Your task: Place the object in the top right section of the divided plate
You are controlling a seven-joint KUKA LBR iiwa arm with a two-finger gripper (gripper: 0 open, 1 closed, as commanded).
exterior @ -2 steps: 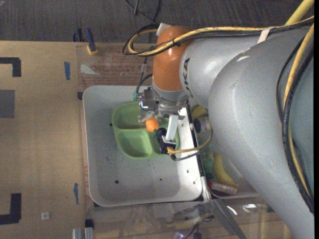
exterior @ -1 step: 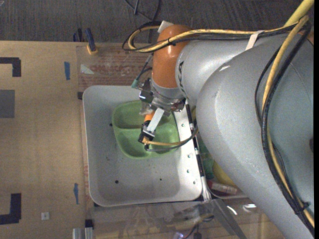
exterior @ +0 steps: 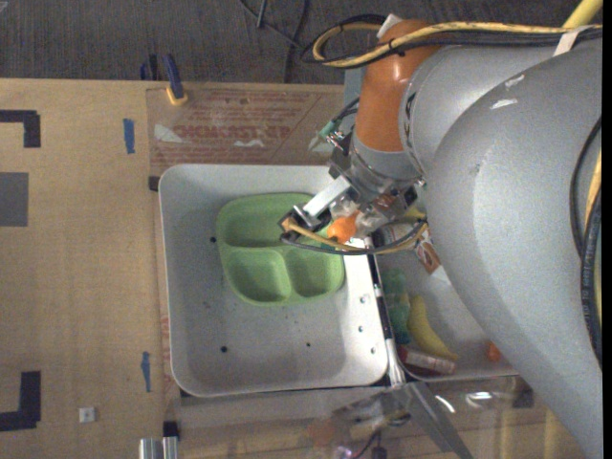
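A light green divided plate (exterior: pixel 273 261) lies in the left white bin (exterior: pixel 191 314), with one large section toward the far side and two smaller ones nearer. My gripper (exterior: pixel 342 229) hangs over the plate's right rim, close to the wall between the bins. A small orange object (exterior: pixel 339 228) sits between its fingers, just above the rim. The grey arm with its orange band comes in from the right and hides the plate's far right corner.
The right bin (exterior: pixel 449 376) holds a yellow banana (exterior: pixel 428 330), a green item (exterior: pixel 398 306), a red and white item (exterior: pixel 426 360) and a small orange piece (exterior: pixel 491 352). The arm covers much of that bin. A cardboard sheet (exterior: pixel 229 127) lies beyond the left bin.
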